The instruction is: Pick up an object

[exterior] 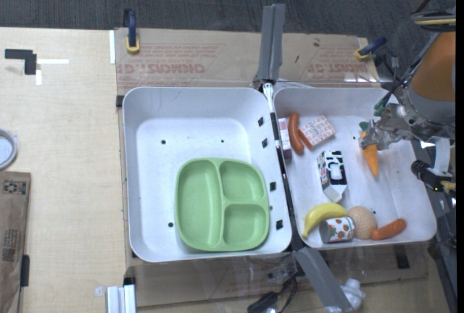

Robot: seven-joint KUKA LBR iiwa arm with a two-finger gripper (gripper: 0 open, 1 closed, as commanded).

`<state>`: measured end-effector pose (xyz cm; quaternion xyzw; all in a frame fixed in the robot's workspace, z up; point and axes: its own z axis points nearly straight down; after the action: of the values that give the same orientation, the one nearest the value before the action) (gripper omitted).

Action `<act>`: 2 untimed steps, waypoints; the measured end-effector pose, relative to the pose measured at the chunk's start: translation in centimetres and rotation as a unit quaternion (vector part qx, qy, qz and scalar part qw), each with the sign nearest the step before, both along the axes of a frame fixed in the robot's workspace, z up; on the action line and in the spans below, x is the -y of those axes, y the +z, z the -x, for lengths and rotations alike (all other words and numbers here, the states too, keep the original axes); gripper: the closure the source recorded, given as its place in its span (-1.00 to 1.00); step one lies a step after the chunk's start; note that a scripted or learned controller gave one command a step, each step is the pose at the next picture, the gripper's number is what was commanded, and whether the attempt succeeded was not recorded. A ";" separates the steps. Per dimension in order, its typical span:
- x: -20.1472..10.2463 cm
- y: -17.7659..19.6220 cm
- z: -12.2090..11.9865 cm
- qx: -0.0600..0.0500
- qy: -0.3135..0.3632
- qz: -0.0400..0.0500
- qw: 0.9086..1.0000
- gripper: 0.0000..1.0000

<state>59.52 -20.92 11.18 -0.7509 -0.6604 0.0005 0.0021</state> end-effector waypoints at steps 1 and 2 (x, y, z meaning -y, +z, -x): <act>-7.0 13.2 -1.0 0.001 -0.079 0.002 0.997 1.00; -7.0 13.2 -1.0 0.000 -0.079 0.002 0.997 -1.00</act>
<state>60.52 -13.91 24.35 -0.8005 -0.5993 0.0017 0.0002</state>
